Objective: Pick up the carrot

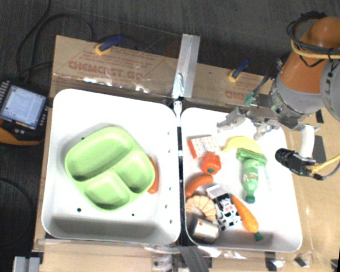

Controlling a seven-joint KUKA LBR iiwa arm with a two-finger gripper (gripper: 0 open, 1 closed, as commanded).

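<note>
Gripper (247, 121) spread open — empty, well apart from carrot (245, 215).

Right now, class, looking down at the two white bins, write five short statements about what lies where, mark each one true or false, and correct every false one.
1. The green divided plate lies in the left bin. True.
2. The carrot lies in the left bin. False: it lies in the right bin, near its front edge.
3. The gripper holds the carrot. False: it hovers at the right bin's far edge, well apart from the carrot.
4. The green bottle lies just behind the carrot. True.
5. The banana sits on the green plate. False: it is in the right bin, below the gripper.
</note>
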